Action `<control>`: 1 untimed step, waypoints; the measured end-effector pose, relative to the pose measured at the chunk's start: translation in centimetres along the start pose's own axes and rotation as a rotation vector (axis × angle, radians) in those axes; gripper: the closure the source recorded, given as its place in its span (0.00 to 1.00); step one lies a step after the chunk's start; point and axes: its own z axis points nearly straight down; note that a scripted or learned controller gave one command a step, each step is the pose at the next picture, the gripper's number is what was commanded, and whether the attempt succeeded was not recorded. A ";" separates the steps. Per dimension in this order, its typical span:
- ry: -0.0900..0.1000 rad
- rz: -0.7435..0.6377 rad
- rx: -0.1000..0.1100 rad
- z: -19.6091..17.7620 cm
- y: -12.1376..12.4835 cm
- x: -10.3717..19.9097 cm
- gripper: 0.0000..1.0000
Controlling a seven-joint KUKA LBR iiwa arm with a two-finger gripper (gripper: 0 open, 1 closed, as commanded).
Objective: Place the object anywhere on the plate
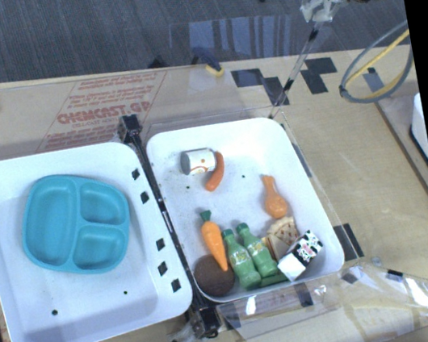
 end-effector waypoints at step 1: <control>-0.002 0.008 0.008 1.0 2.7 -6.8 1.00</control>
